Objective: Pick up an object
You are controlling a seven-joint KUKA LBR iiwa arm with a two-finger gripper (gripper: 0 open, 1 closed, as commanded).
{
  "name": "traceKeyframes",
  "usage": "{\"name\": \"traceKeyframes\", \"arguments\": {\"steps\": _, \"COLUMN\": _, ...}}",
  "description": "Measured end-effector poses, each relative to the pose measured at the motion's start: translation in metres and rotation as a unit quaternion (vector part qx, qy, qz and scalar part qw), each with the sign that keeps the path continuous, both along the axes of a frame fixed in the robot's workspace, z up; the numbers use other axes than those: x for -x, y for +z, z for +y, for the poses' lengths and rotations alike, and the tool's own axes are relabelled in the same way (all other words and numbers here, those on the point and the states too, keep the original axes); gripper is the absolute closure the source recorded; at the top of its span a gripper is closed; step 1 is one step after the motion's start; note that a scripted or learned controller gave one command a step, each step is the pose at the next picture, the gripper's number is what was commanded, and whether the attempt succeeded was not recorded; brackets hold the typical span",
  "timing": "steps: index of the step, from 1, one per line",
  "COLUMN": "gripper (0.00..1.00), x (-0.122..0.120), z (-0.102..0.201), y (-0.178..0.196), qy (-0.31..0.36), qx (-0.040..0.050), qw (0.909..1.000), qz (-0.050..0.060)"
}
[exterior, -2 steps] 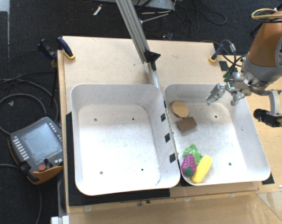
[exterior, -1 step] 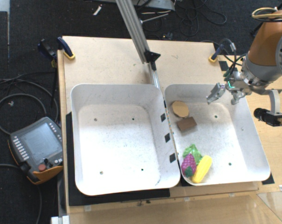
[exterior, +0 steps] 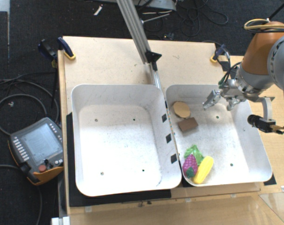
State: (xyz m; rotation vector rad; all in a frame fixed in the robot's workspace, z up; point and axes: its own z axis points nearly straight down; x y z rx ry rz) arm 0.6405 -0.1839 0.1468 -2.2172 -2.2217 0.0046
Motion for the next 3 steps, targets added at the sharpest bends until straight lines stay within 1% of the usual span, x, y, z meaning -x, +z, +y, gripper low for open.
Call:
{"name": "traceKeyframes", "arguments": {"steps": 1, "gripper": 0.0, "x": 0.001, "z": 0.001, "y": -0.054, "qy": 0.0, "qx": -0.0003, "qw": 1.0, "qz": 0.0}}
{"name": "traceKeyframes", "arguments": {"steps": 2, "gripper": 1.0, "x": -0.001, "z": 0.001, "y": -0.04, "qy": 0.002, "qx": 0.0008, "qw": 1.0, "qz": -0.003}}
{"name": "traceKeyframes", "arguments": {"steps": 3, "gripper": 1.0, "x": -0.002, "z": 0.001, "y": 0.025, "qy": 0.0, "qx": 0.0013, "qw": 1.0, "qz": -0.006}}
